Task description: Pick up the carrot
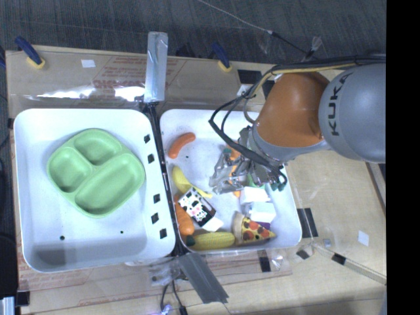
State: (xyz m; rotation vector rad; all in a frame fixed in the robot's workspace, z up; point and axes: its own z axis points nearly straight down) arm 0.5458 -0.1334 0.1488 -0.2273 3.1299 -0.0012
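My gripper point(227, 176) is down inside the right bin point(289, 210), near its middle, under the orange wrist band. A small orange piece with a green bit point(230, 155), possibly the carrot, lies right against the gripper's far side, partly hidden by the wrist. Whether it is held is not visible. A tapered orange piece point(186, 222) pokes out from under a black-and-white patterned box point(197, 206) at the bin's left side. An orange-red sausage-shaped item point(182, 144) rests in the far left corner.
The right bin also holds a banana point(180, 179), a corn cob point(212, 240), a pizza slice point(254, 230) and white blocks point(258, 202) close to the gripper. A green divided plate point(96, 170) lies in the left bin point(39, 241).
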